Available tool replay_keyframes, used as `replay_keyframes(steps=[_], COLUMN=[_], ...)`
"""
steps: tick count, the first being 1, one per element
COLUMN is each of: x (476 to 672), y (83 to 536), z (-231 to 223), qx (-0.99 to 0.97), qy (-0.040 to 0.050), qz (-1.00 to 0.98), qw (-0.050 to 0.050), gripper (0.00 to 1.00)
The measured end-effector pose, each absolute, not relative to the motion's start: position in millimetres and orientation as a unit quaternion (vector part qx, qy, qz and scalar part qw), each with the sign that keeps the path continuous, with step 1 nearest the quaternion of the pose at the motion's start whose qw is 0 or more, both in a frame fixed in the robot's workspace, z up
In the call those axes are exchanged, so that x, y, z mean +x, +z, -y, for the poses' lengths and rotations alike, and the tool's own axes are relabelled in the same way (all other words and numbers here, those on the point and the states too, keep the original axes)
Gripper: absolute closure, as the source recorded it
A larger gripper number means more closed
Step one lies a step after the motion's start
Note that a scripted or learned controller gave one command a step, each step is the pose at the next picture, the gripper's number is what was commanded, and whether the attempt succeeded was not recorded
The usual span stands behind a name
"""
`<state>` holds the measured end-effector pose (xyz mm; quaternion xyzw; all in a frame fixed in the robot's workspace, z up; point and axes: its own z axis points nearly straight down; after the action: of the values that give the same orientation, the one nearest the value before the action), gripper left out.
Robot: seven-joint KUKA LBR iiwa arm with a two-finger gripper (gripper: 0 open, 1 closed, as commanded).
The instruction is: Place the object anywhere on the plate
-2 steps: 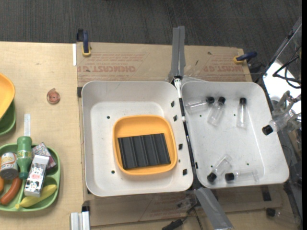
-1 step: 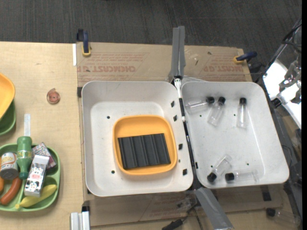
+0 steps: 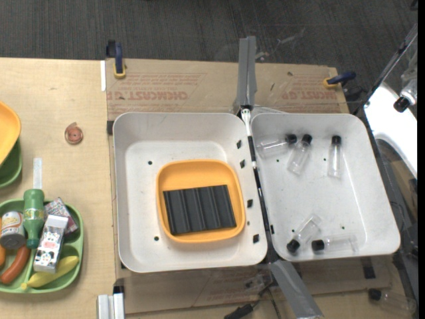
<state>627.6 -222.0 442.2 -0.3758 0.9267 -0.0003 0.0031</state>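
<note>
Lying on plate (image 3: 198, 167): ribbed dark block (image 3: 199, 209), left bin (image 3: 135, 185).
Vials (image 3: 298, 159): loose in right bin (image 3: 373, 201).
Hand: cannot tell if spread or pressed together.
Risk: a round, clear vial would likely slip when pinched, or roll off the crowded plate.

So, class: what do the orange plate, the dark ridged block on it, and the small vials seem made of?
Orange plate: probably matte plastic, uniform colour. Dark ridged block: possibly rubber or foam, dull and grooved. Vials: clear plastic or glass, see-through with black caps.
</note>
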Motion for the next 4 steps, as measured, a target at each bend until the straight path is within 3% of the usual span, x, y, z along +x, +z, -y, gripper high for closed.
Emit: replay_keyframes(steps=[1, 2, 3, 4], x=[552.6, 492.0, 543.7, 478.9], y=[436.7, 441.3, 440.4, 441.0], z=[221.7, 221.0, 221.8, 216.5], qx=[-0.473, -0.607, -0.708, -0.767], qy=[0.0008, 0.0014, 0.0007, 0.0014], qz=[-0.881, -0.794, -0.706, -0.642], qw=[0.002, 0.001, 0.002, 0.002], gripper=[1.0, 1.0, 1.0, 1.0])
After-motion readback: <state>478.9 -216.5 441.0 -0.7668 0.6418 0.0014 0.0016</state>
